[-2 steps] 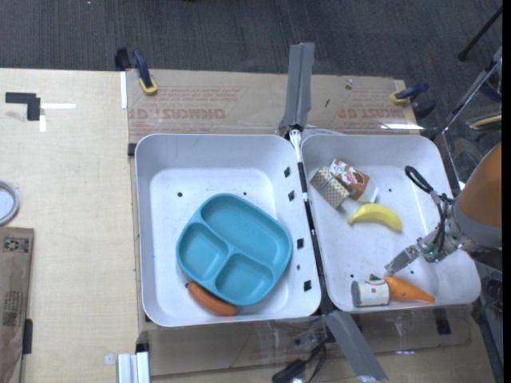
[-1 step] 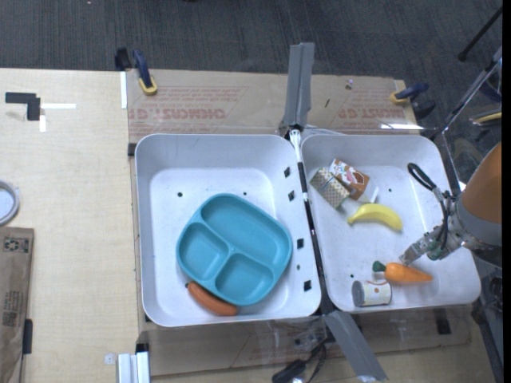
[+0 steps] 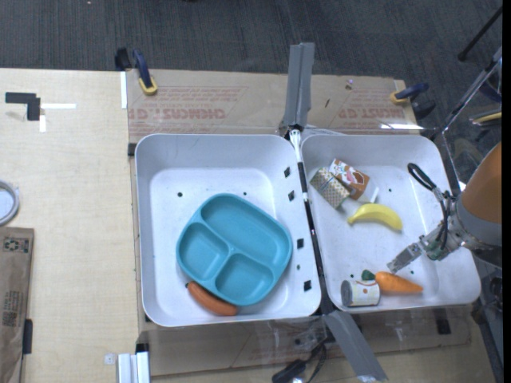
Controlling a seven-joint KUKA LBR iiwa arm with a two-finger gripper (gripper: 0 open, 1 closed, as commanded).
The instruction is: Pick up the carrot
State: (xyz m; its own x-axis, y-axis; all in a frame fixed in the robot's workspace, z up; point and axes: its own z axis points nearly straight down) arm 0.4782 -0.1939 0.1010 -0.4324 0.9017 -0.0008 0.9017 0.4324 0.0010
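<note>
Here, taking the teal divided plate (image 3: pixel 233 250) as the landmark: it lies in the left white bin (image 3: pixel 152 214), tilted, with three compartments. An orange hot-dog-like piece (image 3: pixel 211 300) peeks out from under the plate's lower-left edge, touching it. To the right of the plate, past the divider between the bins, lies the right white bin (image 3: pixel 375 144). In that bin, up and to the right of the plate, a small printed carton (image 3: pixel 339 183) rests against a brownish piece. Further right of the plate and a little lower than the carton lies a yellow banana (image 3: pixel 377 216). Right of the plate's lower edge a small white can (image 3: pixel 361 292) lies on its side, and the carrot (image 3: pixel 397 283) lies just beside it, green top toward the can, tip pointing right. The gripper (image 3: pixel 402 259) hangs just above the carrot, farthest from the plate; its fingers point toward the carrot, but I cannot tell how wide they stand, and nothing shows between them.
</note>
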